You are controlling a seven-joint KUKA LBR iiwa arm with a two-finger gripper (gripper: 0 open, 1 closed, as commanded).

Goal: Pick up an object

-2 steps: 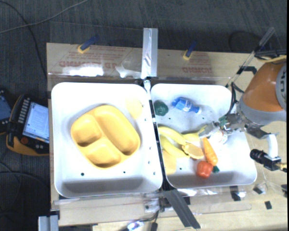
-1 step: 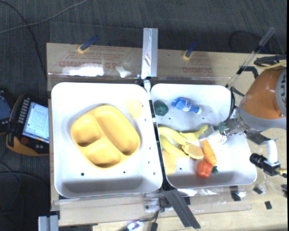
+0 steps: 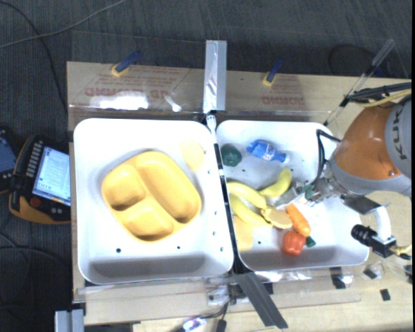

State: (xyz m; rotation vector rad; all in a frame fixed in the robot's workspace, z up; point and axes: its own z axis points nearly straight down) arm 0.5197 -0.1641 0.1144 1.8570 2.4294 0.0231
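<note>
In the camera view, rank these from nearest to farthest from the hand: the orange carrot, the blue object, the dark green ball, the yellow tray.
Measured from the hand, in the right bin:
1. Orange carrot, just below and left of it, in the right bin.
2. Blue object, up and left, near that bin's far wall.
3. Dark green ball, at that bin's left edge.
4. Yellow tray, in the left bin.

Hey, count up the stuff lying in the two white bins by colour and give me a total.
Yellow: 3, the sectioned tray in the left bin, plus the banana and the banana bunch in the right bin
Orange: 2, the carrot and the orange pepper
Blue: 1, the blue item
Dark green: 1, the green ball
Total: 7
</note>
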